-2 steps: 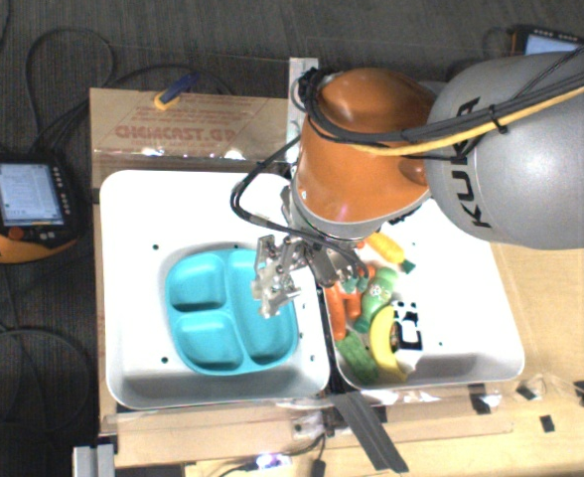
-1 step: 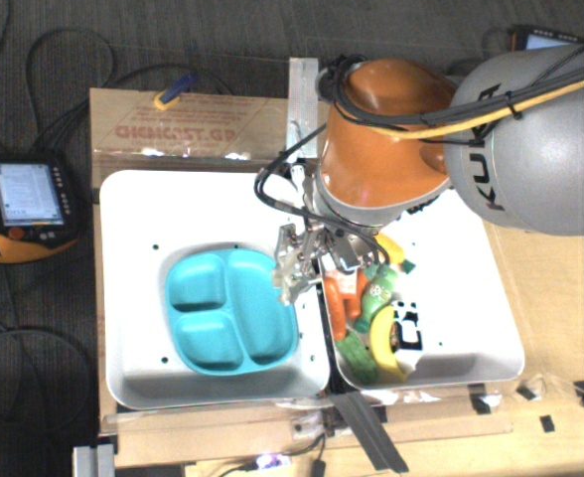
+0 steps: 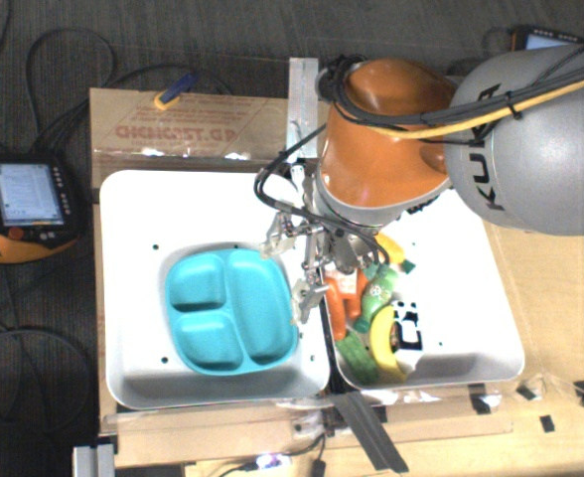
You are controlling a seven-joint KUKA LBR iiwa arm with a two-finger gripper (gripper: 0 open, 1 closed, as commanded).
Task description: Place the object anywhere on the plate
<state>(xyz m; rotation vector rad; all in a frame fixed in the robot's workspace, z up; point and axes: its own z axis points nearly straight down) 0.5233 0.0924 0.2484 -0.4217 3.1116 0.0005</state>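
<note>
Camera view shows my arm [image 3: 391, 137] over the right bin [image 3: 471, 266], and the turquoise plate [image 3: 230, 309] in the left bin [image 3: 133, 227] bears nothing, so the placing is all ahead. My hand [image 3: 317, 266] hangs above the toy pile; I cannot tell its state. The orange carrot [image 3: 338, 306] lies there, long axis toward the near rim.

arm reaches leftward, wrist down, claw [image 3: 317, 266] low.

One fixed camera looks down slantwise on both white bins [image 3: 133, 366]
</note>
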